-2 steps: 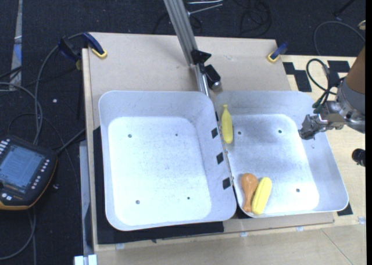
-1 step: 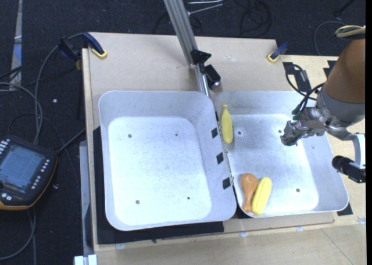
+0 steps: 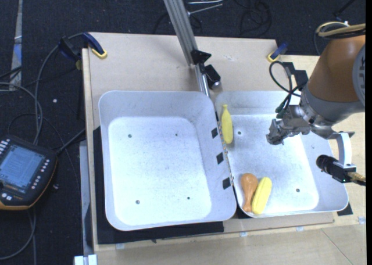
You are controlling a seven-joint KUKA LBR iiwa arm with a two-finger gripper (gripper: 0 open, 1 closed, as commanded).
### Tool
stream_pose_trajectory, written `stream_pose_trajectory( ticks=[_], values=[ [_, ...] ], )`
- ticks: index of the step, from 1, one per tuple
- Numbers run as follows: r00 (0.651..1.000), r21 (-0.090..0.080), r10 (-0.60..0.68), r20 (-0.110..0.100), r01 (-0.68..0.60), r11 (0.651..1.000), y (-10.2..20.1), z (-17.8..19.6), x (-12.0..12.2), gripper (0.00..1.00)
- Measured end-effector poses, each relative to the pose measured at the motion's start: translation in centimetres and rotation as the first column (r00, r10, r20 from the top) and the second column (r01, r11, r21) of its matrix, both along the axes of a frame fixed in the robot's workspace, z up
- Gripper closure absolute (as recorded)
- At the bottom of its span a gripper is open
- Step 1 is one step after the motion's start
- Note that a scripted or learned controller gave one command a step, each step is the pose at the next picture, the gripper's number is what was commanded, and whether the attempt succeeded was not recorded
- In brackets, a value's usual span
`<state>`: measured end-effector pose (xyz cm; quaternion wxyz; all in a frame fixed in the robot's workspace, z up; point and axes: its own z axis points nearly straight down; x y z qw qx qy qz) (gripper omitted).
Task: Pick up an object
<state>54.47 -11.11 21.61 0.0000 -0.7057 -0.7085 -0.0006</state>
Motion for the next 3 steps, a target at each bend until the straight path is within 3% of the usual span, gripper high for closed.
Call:
stream_pose_trajectory(
  ticks=[3],
  values=[
    [1.000, 0.000, 0.001, 0.000, -0.001, 1.000, 15.2, 1.2, -2.8, 1.00]
  ],
)
